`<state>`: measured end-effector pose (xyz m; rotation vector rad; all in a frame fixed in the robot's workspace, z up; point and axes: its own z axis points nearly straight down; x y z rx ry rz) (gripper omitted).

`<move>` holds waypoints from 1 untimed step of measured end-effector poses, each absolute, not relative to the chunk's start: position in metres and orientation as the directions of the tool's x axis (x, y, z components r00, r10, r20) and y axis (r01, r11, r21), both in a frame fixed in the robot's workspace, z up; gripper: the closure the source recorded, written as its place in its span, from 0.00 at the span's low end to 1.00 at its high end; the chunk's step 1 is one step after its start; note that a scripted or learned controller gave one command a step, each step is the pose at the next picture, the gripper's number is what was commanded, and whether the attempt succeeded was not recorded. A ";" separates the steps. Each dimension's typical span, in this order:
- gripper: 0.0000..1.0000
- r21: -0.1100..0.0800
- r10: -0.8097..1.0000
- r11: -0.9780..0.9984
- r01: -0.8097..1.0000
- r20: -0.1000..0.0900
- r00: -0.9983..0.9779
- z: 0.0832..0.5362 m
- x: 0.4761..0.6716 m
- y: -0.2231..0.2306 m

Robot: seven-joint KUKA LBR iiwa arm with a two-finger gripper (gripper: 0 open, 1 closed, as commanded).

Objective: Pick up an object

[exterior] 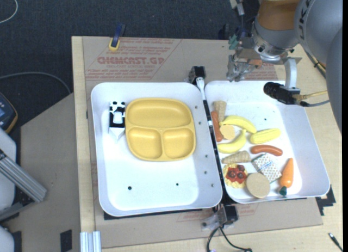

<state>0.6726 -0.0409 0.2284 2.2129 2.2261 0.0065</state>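
We see the grey two-finger gripper (237, 74) hovering over the far edge of the right white bin (308, 136), nothing between its fingers; whether they are parted we cannot tell; the toy food lies below in that bin, a yellow plastic banana (239, 122) nearest; a yellow three-compartment tray (160, 128) sits in the left white bin (152, 191).

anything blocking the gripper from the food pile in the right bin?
Nothing visible. The gripper sits above the right bin's far rim, and bare white floor lies between it and the nearest items, the cone and bananas.
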 end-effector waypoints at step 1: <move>1.00 -0.002 1.000 0.005 1.000 0.001 -0.005 0.217 0.672 0.006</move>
